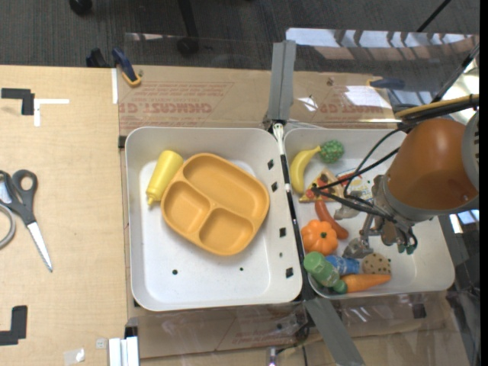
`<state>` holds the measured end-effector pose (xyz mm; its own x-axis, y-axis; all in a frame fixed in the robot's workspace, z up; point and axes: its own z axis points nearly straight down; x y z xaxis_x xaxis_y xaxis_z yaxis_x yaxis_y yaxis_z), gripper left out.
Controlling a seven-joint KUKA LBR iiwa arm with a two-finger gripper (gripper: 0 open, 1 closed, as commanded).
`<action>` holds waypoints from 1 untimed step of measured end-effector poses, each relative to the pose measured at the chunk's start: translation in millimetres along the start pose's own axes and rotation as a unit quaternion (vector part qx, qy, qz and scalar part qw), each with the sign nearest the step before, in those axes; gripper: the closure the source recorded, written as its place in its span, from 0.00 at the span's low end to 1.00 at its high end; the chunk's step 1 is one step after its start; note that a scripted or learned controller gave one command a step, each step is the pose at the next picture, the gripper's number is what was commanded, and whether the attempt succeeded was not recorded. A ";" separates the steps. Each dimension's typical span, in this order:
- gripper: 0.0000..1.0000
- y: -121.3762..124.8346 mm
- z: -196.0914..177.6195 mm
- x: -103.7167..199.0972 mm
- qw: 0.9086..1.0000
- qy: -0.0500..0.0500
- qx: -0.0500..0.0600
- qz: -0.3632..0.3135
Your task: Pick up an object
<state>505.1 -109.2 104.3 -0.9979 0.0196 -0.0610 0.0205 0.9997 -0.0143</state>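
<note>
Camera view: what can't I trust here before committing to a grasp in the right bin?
- End effector: finger state unreadable, masked by cables and the orange wrist band.
- Right bin: its right-hand part is hidden under the arm.
- Items beside the pizza slice: crossed by cables, too small to identify.
- Yellow bottle: partly covered by the divided plate.

two white bins (137, 227), one tray (216, 202), one banana (300, 166)

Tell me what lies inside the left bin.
The left bin holds an orange divided tray and a yellow bottle beside it, touching. Whatever lies under the tray is covered.
</note>
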 end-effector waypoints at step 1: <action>0.00 4.3 -2.7 7.2 1.000 -0.008 0.004 0.026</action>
<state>497.9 -104.7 106.5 -0.9945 0.0704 -0.0775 0.0720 0.9972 -0.0185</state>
